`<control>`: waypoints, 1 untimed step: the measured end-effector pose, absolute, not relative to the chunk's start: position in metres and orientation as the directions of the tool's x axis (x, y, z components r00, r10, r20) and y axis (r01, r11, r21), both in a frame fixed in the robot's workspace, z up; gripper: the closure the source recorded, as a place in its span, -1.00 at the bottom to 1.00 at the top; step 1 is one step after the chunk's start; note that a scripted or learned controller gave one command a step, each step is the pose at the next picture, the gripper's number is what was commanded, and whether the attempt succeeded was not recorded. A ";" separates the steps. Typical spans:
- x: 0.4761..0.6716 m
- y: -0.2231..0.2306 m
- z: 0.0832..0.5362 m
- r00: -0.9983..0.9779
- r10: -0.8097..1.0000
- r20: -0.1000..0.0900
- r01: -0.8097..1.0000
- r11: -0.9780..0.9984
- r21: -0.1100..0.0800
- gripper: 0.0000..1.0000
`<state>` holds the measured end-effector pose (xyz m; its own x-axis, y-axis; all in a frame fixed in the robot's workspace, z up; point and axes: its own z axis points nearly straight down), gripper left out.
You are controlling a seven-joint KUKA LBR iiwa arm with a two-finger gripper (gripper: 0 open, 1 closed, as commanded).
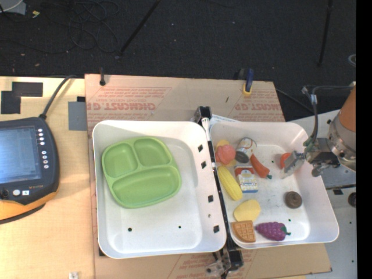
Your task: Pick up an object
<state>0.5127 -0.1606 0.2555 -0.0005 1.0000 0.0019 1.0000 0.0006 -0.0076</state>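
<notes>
Several toy foods lie in the right bin (317, 214); nearest the tool (302, 158) is a small orange-red piece (285, 159), touching its tip; whether the tool is clenched, I cannot tell; likely light, hard, slick plastic; best pinched across its narrow middle.

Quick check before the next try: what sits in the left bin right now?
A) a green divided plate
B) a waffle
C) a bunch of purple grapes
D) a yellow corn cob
A: the green divided plate lies in the left bin; the food toys are in the right bin.
</notes>
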 end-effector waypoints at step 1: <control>0.479 -0.098 0.090 0.000 1.000 0.009 1.000 0.001 -0.018 -1.00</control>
<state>0.4794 -0.0981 0.0903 -0.0005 1.0000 0.0089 0.9998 0.0006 -0.0176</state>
